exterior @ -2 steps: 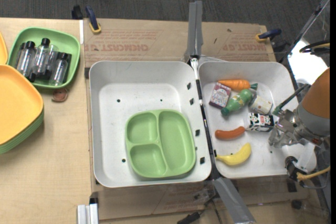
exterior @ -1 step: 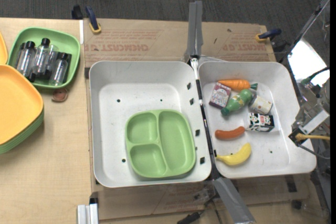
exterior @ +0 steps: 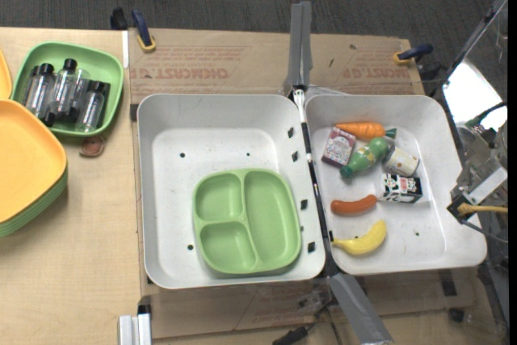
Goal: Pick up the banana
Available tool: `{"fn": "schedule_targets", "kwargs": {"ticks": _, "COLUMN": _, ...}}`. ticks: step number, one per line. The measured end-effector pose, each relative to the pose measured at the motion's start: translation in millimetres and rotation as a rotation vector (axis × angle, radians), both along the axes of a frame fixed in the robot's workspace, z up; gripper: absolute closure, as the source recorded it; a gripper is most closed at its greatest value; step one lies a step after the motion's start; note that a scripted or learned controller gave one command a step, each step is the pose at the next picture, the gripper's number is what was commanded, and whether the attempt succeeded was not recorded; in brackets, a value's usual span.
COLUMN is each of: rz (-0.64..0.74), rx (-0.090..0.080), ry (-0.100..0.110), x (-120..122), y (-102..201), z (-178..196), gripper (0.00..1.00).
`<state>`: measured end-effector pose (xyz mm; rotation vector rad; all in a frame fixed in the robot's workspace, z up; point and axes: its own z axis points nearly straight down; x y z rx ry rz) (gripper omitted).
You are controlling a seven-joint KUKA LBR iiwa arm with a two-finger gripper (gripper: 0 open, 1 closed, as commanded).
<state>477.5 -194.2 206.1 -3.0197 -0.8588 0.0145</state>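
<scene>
the cardboard reads "chemcast gp" upside down; banana lies in the right bin; claw state: cannot tell.

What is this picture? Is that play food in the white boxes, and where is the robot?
The camera hangs above a bench and looks down at a slant. Two shallow white bins sit side by side. The left bin holds a green tray with three sections. The right bin holds toy food: a yellow banana near the front, a red sausage just behind it, an orange carrot, a green vegetable and some small boxes. The robot is an arm that reaches in from the right edge, and its job is to pick up the banana. The banana lies alone in the bin, with nothing gripping it. Off to the left are small bottles in a green dish and stacked orange plates.
</scene>
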Motion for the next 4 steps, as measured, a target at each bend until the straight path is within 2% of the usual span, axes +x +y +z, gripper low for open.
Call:
{"fn": "schedule_targets", "kwargs": {"ticks": 1, "rz": 0.313, "rx": 0.004, "ry": -0.004, "x": 37, "y": -28, "z": -112, "gripper": 1.00}}
{"fn": "schedule_targets", "kwargs": {"ticks": 3, "rz": -0.064, "rx": 0.002, "ry": -0.004, "x": 32, "y": 4, "z": -116, "gripper": 1.00}}
{"fn": "schedule_targets", "kwargs": {"ticks": 4, "rz": -0.286, "rx": -0.001, "ry": -0.003, "x": 43, "y": 18, "z": -104, "gripper": 1.00}}
